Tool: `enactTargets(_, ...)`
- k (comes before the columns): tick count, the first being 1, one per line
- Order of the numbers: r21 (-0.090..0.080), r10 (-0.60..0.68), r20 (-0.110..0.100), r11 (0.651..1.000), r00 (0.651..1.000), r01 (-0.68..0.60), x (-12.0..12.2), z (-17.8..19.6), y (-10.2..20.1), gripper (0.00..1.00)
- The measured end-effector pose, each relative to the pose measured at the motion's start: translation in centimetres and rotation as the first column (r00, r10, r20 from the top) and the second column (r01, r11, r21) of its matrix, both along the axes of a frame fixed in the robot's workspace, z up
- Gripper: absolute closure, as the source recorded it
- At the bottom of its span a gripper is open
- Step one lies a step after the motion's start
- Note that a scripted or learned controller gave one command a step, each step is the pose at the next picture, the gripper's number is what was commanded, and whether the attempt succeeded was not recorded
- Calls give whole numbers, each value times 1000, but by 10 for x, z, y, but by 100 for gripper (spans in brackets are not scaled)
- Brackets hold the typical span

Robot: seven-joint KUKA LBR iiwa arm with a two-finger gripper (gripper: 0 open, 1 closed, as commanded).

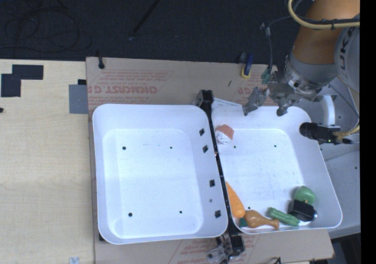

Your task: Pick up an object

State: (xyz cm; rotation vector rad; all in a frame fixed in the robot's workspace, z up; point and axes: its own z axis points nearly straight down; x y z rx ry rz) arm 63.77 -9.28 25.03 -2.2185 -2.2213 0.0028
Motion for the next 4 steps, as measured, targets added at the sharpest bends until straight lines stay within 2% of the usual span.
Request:
enactTargets(1, 0, 2, -1, 1000, 1000, -2, 0, 10, 0, 100)
enactTargets(2, 2, 0, -7, 1000, 1000, 0, -65, -60, 41, 100)
enactTargets(3, 1, 0, -3, 1000, 1000, 0, -75, -64, 89, 100)
enactTargets(4, 3, 7, 9, 1000, 1000, -7, -68, 35, 159, 100)
